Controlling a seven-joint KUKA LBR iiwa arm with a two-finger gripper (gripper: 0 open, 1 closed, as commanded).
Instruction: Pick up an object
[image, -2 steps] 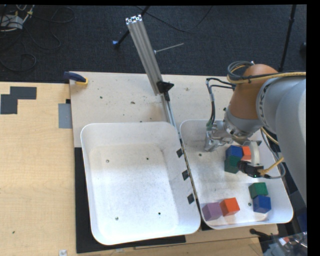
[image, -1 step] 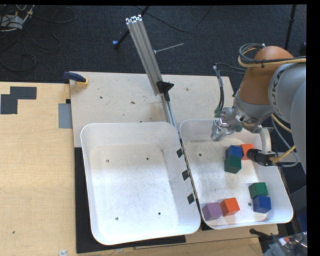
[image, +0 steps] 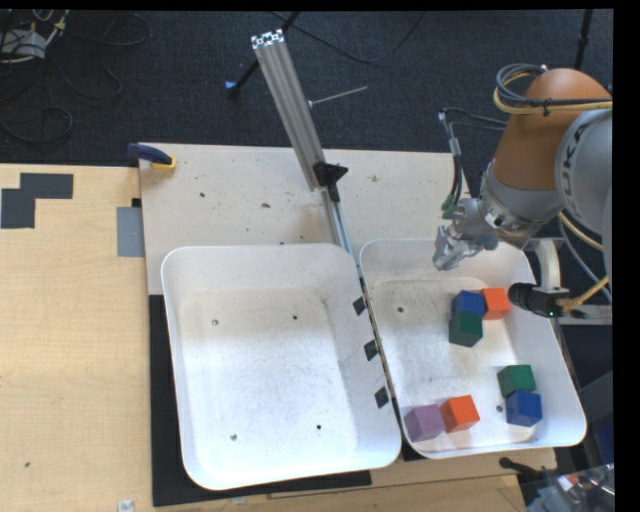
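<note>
Overhead, pale speckled bench on dark cabled floor, tool state impossible to tell.

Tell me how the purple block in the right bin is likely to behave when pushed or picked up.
The purple block looks like a small rigid cube with flat faces, so it should probably slide, not roll. It seems to touch the orange block, so a push would likely shift both. It sits near the right bin wall, which may crowd a grasp.
</note>
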